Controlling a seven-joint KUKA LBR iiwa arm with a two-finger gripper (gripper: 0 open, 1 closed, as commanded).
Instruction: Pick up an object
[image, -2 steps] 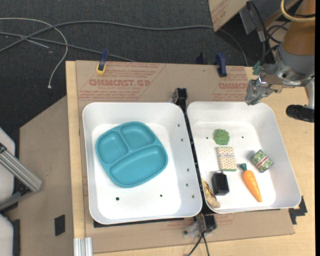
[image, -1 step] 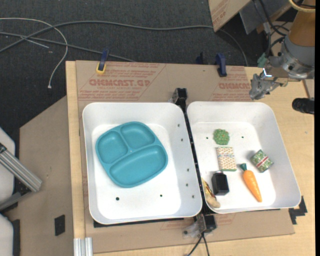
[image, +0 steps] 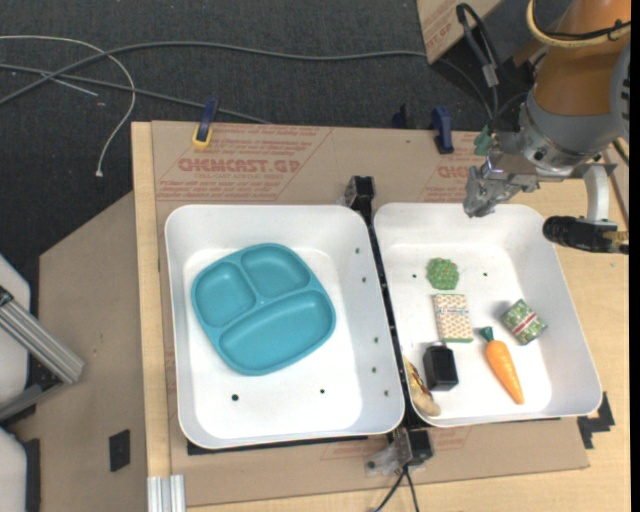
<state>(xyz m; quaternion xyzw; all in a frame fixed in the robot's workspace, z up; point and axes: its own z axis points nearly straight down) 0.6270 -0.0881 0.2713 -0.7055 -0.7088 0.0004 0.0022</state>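
My pincer (image: 482, 200) hangs over the right bin's (image: 560, 262) far rim; whether it is clenched, I cannot tell. Below lie a smooth plastic carrot (image: 503, 368), bumpy green ball (image: 443, 271), patterned carton (image: 452, 317), glossy black block (image: 440, 367). A teal sectioned plate (image: 264, 307) occupies the left bin (image: 190, 240).

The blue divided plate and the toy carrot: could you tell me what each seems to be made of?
The blue divided plate looks like moulded plastic, matte to satin: uniform teal, with soft rounded compartment ridges. The toy carrot looks like smooth plastic, possibly rubber: even orange body and a small green top; at this size I cannot be sure.
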